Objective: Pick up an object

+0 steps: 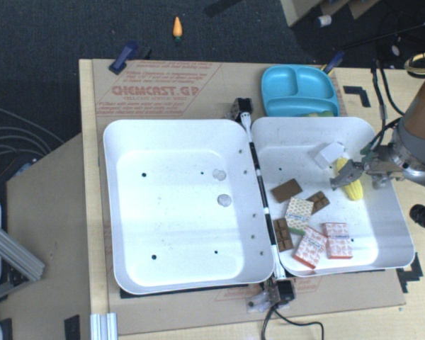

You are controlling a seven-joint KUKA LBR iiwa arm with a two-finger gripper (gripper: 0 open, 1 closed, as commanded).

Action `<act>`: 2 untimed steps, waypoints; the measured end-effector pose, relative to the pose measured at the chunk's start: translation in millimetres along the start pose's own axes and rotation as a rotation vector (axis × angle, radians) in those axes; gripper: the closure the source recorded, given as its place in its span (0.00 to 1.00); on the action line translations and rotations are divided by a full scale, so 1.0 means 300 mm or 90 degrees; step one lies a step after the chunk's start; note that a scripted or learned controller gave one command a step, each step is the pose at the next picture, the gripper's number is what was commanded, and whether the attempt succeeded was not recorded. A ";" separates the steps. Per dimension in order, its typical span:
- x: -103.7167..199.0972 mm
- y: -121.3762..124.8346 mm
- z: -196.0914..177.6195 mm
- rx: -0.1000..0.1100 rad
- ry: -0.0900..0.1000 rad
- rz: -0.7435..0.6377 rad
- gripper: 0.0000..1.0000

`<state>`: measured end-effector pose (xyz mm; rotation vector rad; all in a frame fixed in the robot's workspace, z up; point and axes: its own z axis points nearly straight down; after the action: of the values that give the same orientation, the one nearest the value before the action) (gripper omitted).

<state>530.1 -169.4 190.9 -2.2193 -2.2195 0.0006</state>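
- Watching the yellow object (353,188) in the right bin (389,250): it lies near that bin's right side, touching or just under the pincer (347,173); we judge it the likely target.
- We cannot tell whether the pincer is open or closed, nor whether it grips anything.
- Risk: tips land beside the yellow object and push it off toward the wall rather than straddling it.
- A white piece (330,154) lies just beside it, up-left; it could be nudged or caught along.
- Brown pieces (286,189) and patterned packets (311,247) sit lower-left, apart, low risk.
- The left bin (127,261) on the bench (99,83) stays out of play.
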 end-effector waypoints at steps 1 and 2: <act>-0.056 0.155 0.329 -0.009 -0.006 0.000 0.00; -0.059 0.158 0.292 -0.011 -0.007 0.000 1.00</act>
<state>577.1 -186.9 103.1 -2.2344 -2.2330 -0.0074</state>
